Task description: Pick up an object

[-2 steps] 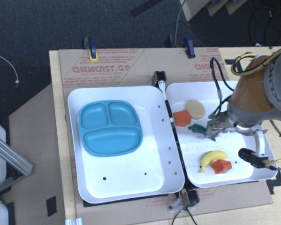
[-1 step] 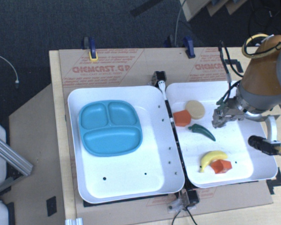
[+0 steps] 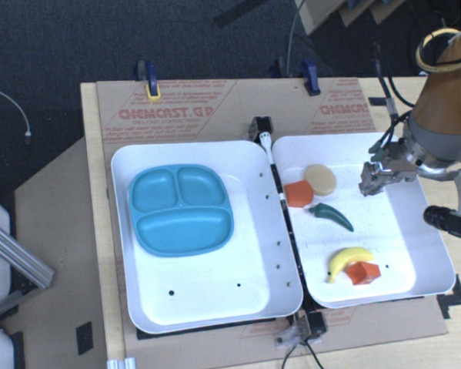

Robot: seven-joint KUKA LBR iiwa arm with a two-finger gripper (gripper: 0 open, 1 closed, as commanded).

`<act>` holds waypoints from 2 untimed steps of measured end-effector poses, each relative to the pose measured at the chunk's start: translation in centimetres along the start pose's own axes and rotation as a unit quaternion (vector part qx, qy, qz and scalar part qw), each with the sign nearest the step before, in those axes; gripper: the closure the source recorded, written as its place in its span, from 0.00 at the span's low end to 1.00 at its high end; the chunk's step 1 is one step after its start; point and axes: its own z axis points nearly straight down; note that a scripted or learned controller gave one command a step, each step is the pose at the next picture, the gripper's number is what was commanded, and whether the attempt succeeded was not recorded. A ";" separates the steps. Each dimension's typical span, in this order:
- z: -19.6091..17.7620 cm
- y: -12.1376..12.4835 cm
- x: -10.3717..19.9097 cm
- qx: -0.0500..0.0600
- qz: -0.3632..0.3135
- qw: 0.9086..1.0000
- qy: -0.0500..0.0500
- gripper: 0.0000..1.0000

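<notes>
The right bin (image 3: 418, 239) holds a tan round cookie (image 3: 320, 180), an orange-red block (image 3: 298, 193), a dark green pepper (image 3: 331, 215), a yellow banana (image 3: 348, 259) and a small red piece (image 3: 364, 273) lying against the banana. My gripper (image 3: 373, 179) hangs over the upper right part of this bin, to the right of the cookie and apart from it. Nothing shows between its fingers.
The left bin (image 3: 250, 264) carries a blue divided plate (image 3: 182, 209). A black divider strip (image 3: 279, 208) runs between the bins. Blue clamps (image 3: 149, 74) (image 3: 310, 75) stand on the cardboard's far edge. The arm's orange band (image 3: 446, 103) rises at the right.
</notes>
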 end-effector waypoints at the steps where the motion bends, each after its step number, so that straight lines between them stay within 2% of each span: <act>1: 0.4 0.4 5.6 0.004 -0.003 1.000 0.002 1.00; 2: 0.8 -0.7 11.6 0.005 -0.003 1.000 0.003 1.00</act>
